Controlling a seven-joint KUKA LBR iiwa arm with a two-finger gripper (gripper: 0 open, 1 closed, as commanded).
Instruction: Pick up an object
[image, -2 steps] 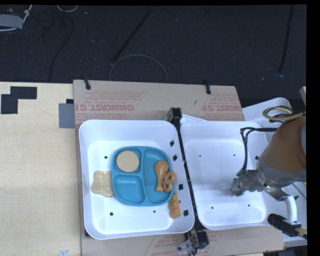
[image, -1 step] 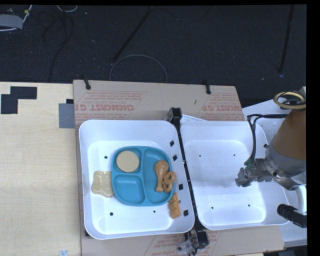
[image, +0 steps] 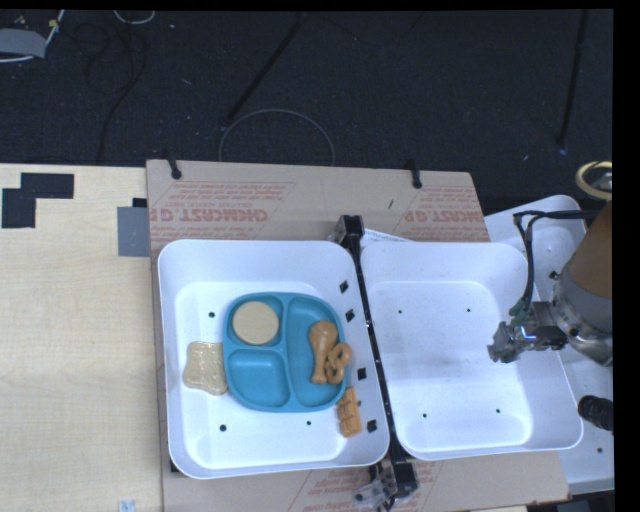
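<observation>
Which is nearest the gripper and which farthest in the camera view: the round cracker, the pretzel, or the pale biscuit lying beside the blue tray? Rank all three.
Measured from the gripper at the right bin's right edge:
1. The pretzel, in the right compartment of the blue tray.
2. The round cracker, in the tray's upper left compartment.
3. The pale biscuit, on the left bin's floor, left of the tray.

blue divided tray (image: 262, 385): flat in left bin | round tan biscuit (image: 254, 322): tray's 11 o'clock compartment | twisted brown pretzel (image: 329, 352): tray's 3 o'clock compartment | pale toast slice (image: 206, 367): touching tray's 9 o'clock edge | small brown piece (image: 348, 412): at tray's 5 o'clock corner
</observation>
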